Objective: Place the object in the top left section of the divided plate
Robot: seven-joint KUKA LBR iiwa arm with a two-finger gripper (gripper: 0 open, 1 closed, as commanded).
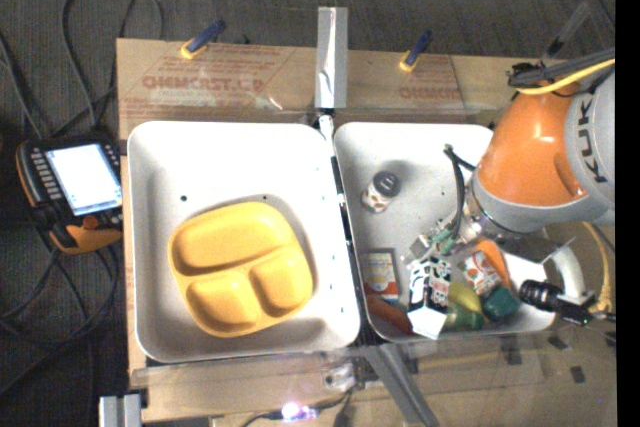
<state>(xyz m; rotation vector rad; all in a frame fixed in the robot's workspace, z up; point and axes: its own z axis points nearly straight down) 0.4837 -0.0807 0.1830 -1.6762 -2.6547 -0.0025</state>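
A yellow divided plate (243, 265) lies in the left white bin (150, 165), tilted a little, with one long section on its upper left and two smaller ones on its lower right. All three sections are bare. My gripper (433, 267) is low in the right bin (420, 147), over a heap of small objects near the front edge. The heap includes a yellow piece (463, 297), a green piece (500, 305), an orange-and-white item (485, 267) and a white tag (428, 323). The arm hides part of the heap.
A small round-capped jar (382, 189) stands alone toward the back of the right bin. A flat printed packet (380, 272) and a red-orange item (388, 313) lie near the divider between the bins. A handheld screen (78, 177) sits left of the bench.
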